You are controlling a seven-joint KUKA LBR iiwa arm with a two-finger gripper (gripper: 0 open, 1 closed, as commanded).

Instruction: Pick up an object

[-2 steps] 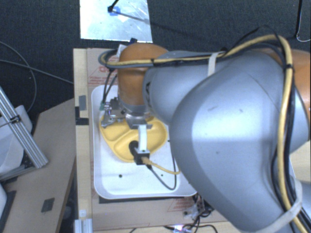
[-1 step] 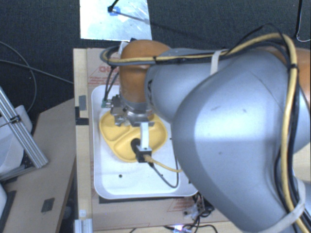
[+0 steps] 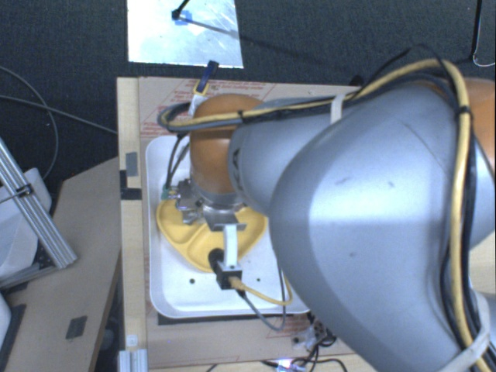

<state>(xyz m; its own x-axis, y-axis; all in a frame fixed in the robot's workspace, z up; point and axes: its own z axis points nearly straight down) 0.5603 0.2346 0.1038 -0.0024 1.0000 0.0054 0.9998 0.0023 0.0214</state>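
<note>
Grey arm [image 3: 364, 231] overhead; tool [image 3: 208, 208] directly over yellow object [image 3: 177, 225] in white bin [image 3: 167, 293]; grip state unclear.

Dark carpet [image 3: 62, 22] bears a shiny, perhaps foil, sheet [image 3: 184, 23].

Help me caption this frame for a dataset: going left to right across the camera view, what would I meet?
aluminium strut → white bin, at its left wall → yellow object lying in it → grey arm
</note>
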